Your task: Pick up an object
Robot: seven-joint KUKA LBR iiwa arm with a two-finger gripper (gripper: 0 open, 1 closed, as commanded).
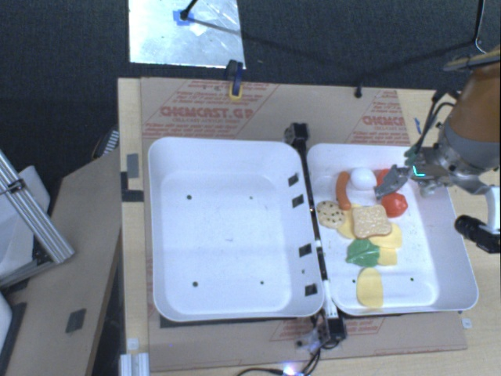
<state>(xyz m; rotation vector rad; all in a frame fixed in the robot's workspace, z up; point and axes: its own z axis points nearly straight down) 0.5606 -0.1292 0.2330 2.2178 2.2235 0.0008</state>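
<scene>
Here we are above the bench, two white bins side by side. The left bin (227, 225) sits with nothing but bare white floor, and all the action is in the right bin (446, 288).

The arm (477, 124) comes in from the right, orange band above the wrist, and its claw (391, 182) hangs low over the far part of the right bin. Its grey fingers (394, 180) point left and down toward the pile. Whether they are spread or pressed together, I cannot tell; they blur into one grey shape from here, and nothing can be seen pinched between them.

Now the pile itself, a cluster of toy food in the middle of the right bin. A white ball (362, 178) lies at the far end, with an orange sausage (343, 189) just to its left. A red piece (394, 204) sits right under the claw's tips, too close to tell if they touch. Nearer, a slice of toast (371, 222) lies on top of some yellow pieces (391, 237), with a chocolate chip cookie (329, 214) to its left. A green leaf (361, 251) sits nearer still, and a yellow oval (370, 287) lies alone at the near end.

Between the bins runs a dark divider (311, 218).
</scene>
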